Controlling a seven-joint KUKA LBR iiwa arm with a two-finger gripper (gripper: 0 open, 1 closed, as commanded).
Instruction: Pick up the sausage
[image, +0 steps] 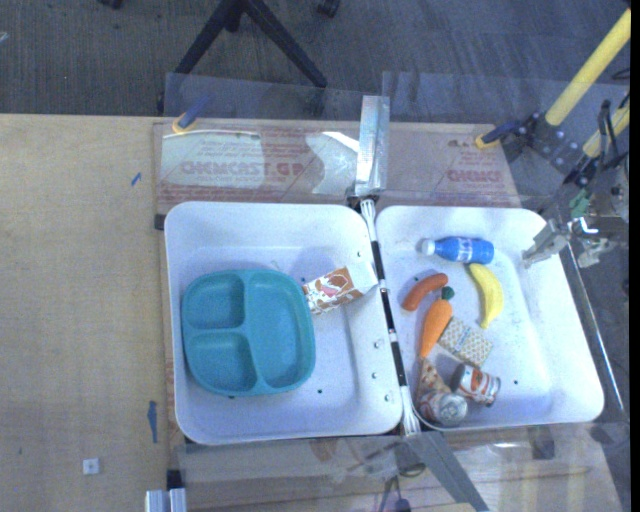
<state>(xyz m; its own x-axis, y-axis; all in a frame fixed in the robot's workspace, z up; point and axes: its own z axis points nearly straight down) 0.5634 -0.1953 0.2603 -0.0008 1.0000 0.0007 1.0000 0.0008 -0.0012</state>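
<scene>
Sausage (424, 290) open above and left, carrot (434, 325) crowding below, banana (487, 292) right

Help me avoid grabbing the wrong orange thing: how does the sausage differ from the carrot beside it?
The sausage is short, rounded at both ends and reddish orange; the carrot is longer, tapers to a point and is brighter orange. The carrot has a dark green top; the sausage has none. The sausage lies nearer the blue bottle; the carrot points down toward the cans. Both lie in the right bin.

teal tray (248, 330), banana (488, 293), carrot (435, 322)
</scene>
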